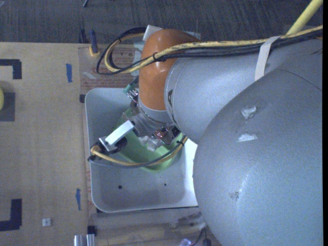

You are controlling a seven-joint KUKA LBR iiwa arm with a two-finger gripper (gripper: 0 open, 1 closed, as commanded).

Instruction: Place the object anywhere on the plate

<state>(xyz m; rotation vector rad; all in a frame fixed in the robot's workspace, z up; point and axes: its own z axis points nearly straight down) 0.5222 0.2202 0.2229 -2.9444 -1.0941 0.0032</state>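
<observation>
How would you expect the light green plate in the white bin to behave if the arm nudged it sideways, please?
The green plate looks thin and pale, probably plastic, so likely light and stiff. On the smooth floor of the white bin it would probably slide rather than tip, being low and flat. The arm covers most of it, so its full shape is uncertain.
</observation>
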